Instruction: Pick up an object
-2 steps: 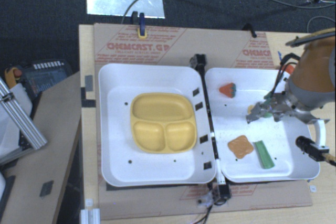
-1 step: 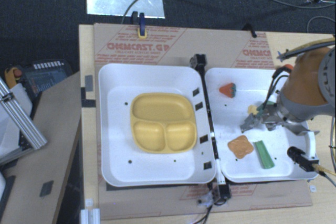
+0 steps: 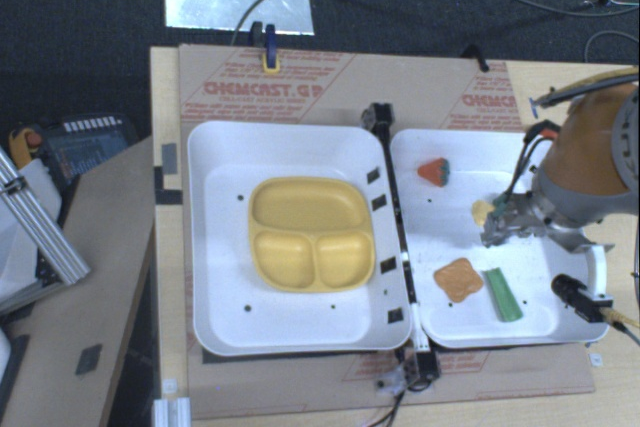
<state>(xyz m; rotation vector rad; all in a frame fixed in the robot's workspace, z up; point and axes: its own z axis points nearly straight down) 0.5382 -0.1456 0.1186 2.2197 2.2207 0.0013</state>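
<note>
The right bin (image 3: 440,325) holds a red strawberry-like piece (image 3: 434,172) at its back left, an orange toast-shaped piece (image 3: 458,280) near the front, and a green stick (image 3: 502,294) just right of that. A pale yellow piece (image 3: 483,211) lies mid-bin. My gripper (image 3: 500,230) hangs low over the bin's right half, immediately right of and touching or nearly touching the yellow piece, above the green stick.
The left bin (image 3: 215,215) holds a yellow divided plate (image 3: 310,233) at its centre. A black divider with clips (image 3: 393,225) separates the bins. The arm's orange-banded body (image 3: 600,155) covers the right bin's far right side.
</note>
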